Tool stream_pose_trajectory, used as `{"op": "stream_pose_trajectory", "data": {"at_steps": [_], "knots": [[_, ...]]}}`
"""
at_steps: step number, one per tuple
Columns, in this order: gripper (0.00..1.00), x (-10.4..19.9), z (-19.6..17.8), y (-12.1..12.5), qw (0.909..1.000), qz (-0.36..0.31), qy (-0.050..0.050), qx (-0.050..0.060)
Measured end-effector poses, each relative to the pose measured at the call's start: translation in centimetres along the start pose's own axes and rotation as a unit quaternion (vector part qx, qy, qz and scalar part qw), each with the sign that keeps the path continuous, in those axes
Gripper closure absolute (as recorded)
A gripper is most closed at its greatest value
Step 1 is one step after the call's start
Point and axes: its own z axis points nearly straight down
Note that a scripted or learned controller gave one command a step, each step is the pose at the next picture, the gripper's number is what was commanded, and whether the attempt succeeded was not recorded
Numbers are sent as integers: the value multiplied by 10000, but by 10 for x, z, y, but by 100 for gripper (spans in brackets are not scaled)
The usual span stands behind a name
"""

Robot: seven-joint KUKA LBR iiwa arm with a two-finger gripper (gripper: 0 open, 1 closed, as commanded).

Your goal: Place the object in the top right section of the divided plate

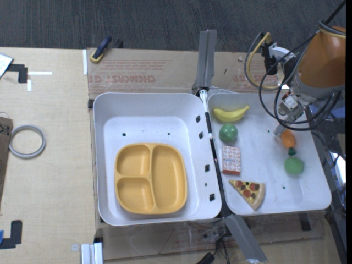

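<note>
A smooth yellow divided plate (151, 177), rounded at its corners with three hollows, lies in the left white bin (104, 147). The right bin (313, 197) holds a curved banana (231, 113), a round green ball (228, 132), a small printed box (231, 160), a pizza slice (248, 191), an orange carrot-like piece (288, 139) and a green lump (293, 165). The gripper (290, 108) hangs just above the carrot piece; how its jaws stand I cannot tell. A tape ring (26, 141) rests on the pale wooden bench (49, 202).
</note>
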Motion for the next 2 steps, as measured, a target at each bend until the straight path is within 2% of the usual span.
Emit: {"op": "stream_pose_trajectory", "data": {"at_steps": [1,2], "knots": [[100,-6,1,-2,9791,-2032,7,-18],[100,6,-30,4,9878,-1559,26,-18]]}}
